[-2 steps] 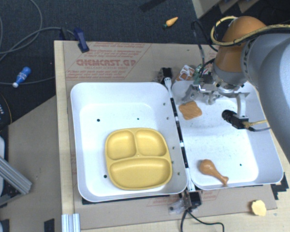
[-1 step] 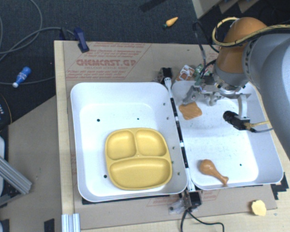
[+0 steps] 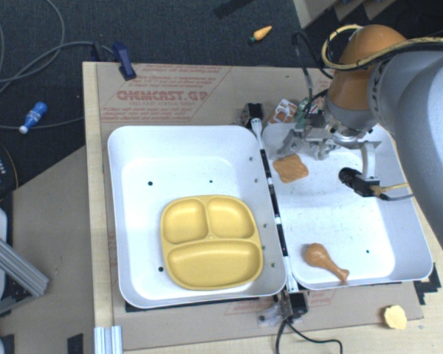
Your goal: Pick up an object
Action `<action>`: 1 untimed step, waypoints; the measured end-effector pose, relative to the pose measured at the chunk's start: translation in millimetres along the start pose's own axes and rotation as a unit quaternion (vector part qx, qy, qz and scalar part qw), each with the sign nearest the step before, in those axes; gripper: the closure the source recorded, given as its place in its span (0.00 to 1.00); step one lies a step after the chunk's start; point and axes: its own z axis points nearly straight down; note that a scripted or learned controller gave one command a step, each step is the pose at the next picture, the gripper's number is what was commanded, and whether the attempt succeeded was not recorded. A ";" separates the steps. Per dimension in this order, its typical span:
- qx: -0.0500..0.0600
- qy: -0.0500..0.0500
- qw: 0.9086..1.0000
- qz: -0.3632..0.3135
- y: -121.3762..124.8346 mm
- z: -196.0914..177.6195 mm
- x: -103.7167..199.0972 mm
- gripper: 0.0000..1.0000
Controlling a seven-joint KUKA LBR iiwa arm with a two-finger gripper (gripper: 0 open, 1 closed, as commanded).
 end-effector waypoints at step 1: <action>0.000 0.000 1.000 0.000 -0.1 -0.1 -0.1 0.00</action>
